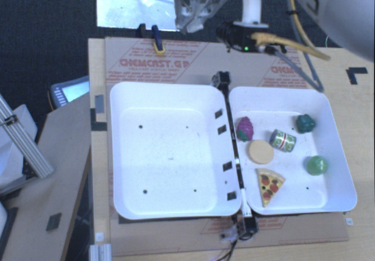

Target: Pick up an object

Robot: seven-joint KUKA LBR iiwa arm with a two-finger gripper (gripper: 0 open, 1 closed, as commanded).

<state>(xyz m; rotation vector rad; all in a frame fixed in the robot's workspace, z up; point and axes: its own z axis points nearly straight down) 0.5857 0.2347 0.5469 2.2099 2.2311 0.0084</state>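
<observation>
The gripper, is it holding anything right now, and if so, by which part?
Nothing is held. The gripper hangs above the far edge of the bench, well away from the toys in the right bin.

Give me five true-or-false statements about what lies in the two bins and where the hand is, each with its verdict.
1. The pizza slice lies in the right bin. True.
2. The small can stands upright in the left bin. False: it lies on its side in the right bin, beside the tan round disc.
3. The hand is raised beyond the far edge of the bins, not over any object. True.
4. The purple object sits against the right bin's outer right wall. False: it sits near the divider between the two bins.
5. Two greenish objects lie toward the right bin's right side, the dark teal one farther back than the light green one. True.
</observation>
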